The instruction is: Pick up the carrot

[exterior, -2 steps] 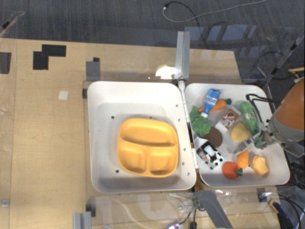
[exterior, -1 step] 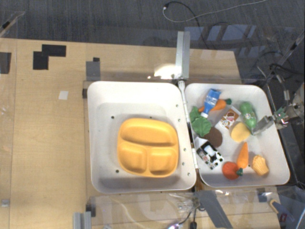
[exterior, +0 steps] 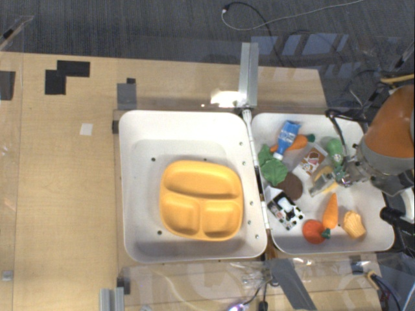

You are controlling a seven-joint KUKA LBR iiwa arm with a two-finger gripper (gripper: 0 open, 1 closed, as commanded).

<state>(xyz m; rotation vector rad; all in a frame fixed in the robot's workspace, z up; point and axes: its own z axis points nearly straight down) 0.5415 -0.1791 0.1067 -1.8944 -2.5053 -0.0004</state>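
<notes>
The carrot (exterior: pixel 331 210) is an orange tapered piece lying in the right bin (exterior: pixel 379 238), pointing up and down between a red tomato (exterior: pixel 314 231) and a yellow chunk (exterior: pixel 353 225). A second orange piece with a green end (exterior: pixel 297 142) lies near the bin's top, beside a blue carton (exterior: pixel 288 135). My gripper (exterior: pixel 332 179) reaches in from the right and hangs low just above the carrot's upper tip, beside a brown packet (exterior: pixel 312 162). Nothing is visibly held.
The right bin also holds green lettuce (exterior: pixel 273 170), a brown disc (exterior: pixel 292 186), a black-and-white toy (exterior: pixel 286 210) and a green item (exterior: pixel 334 148). A yellow divided plate (exterior: pixel 201 198) sits in the left bin (exterior: pixel 139 173). The arm's orange band (exterior: pixel 395 125) overhangs the right bin's edge.
</notes>
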